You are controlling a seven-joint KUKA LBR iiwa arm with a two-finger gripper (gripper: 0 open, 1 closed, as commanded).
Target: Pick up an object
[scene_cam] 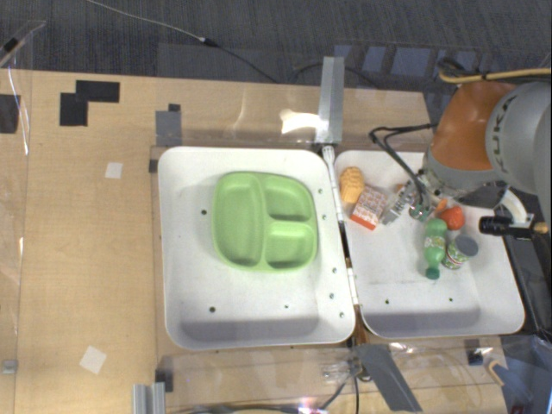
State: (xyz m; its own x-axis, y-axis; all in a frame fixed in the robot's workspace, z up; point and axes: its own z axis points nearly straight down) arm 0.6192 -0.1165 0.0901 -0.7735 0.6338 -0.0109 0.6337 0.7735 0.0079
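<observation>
We see two white bins [250,322] of smooth, slightly glossy plastic on a bench [78,257] of pale, matt wood. The green divided tray [263,221] at the centre looks like matt plastic. At the right, the arm [492,141] shows smooth grey and glossy orange shells

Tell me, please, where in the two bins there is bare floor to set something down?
Left bin: bare strips all round the green tray, widest along the front wall. Right bin: the front half is free. Its back is crowded: yellow toy, red-white packet, green bottle, and the hand.
</observation>
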